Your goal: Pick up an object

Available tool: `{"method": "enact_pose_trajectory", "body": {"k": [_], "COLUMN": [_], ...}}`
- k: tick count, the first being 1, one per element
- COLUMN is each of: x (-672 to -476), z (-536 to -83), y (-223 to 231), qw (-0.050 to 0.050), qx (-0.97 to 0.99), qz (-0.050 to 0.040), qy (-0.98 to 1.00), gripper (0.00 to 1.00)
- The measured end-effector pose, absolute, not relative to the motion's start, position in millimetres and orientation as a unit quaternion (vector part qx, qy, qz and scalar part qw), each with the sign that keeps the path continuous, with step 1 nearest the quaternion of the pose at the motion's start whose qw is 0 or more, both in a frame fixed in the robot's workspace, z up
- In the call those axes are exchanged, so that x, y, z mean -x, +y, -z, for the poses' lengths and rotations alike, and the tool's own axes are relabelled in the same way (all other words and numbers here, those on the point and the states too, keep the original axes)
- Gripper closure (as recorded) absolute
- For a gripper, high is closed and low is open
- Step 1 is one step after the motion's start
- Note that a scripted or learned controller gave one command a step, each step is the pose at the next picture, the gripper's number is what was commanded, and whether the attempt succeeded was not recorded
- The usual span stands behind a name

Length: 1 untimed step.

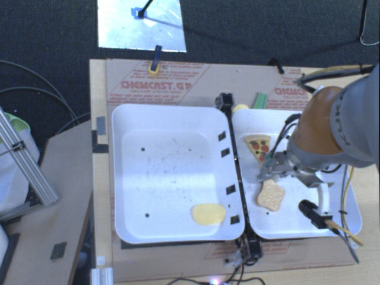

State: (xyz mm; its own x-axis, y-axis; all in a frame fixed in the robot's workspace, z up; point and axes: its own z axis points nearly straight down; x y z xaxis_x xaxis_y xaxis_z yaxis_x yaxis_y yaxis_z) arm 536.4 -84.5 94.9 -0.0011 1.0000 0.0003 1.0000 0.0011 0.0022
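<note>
- The likeliest target is the tan cracker-like piece. It lies flat on the floor of the right bin, toward the near half and slightly left of centre, free of the walls, which leaves room on each side for a finger.
- Its long axis appears to run from upper left to lower right, a gentle slant; the upper end points at the gripper and the rounder lower end points toward the bin's near rim. You would want the fingers to close across the shorter width, in my judgement.
- The gripper sits just above the piece's upper end, close to touching it; whether there is contact you cannot tell from this angle.
- You cannot tell whether the claw is wide or narrow: the wrist hardware covers it, and nothing is visibly held.
- The arm comes in from the right and bends down over the bin, hiding much of its far right part.
- A pizza-slice toy lies flat just beyond the gripper, tip toward the near side, apart from the cracker.
- A yellow oval piece rests in the left bin, near its front right corner, well apart from the work.
</note>
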Motion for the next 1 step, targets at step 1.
{"method": "enact_pose_trajectory", "body": {"k": [1], "x": [-547.4], "z": [-261.7], "y": [-12.7], "qw": [0.006], "qx": [-0.702], "qz": [-0.0077], "qy": [0.712], "gripper": [1.0]}}
